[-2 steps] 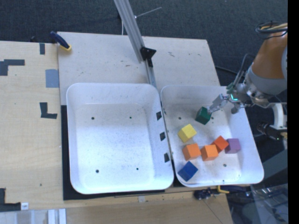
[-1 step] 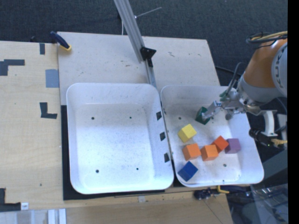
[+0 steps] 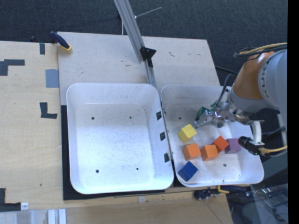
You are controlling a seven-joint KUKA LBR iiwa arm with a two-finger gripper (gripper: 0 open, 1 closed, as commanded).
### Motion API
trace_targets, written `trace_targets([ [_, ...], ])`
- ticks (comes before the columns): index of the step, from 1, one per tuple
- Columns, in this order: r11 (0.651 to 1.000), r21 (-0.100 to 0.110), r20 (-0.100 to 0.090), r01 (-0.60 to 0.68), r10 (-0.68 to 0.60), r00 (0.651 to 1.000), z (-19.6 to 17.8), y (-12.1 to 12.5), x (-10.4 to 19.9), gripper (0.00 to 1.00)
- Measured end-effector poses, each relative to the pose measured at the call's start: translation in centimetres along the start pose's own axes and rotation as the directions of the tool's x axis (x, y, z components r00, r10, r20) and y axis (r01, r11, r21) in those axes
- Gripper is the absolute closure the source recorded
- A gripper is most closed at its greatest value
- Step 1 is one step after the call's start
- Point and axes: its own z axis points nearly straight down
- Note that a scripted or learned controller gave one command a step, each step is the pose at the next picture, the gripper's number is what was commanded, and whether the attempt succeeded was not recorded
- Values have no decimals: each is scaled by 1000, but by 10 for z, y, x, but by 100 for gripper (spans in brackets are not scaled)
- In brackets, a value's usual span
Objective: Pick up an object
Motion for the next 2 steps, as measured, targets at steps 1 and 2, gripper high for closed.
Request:
trace_targets([
  [1, 1000, -4, 1, 0, 0, 1000, 2, 0, 0, 0],
  [2, 1000, -4, 0, 1, -1, 1000, -8, 0, 1, 100],
])
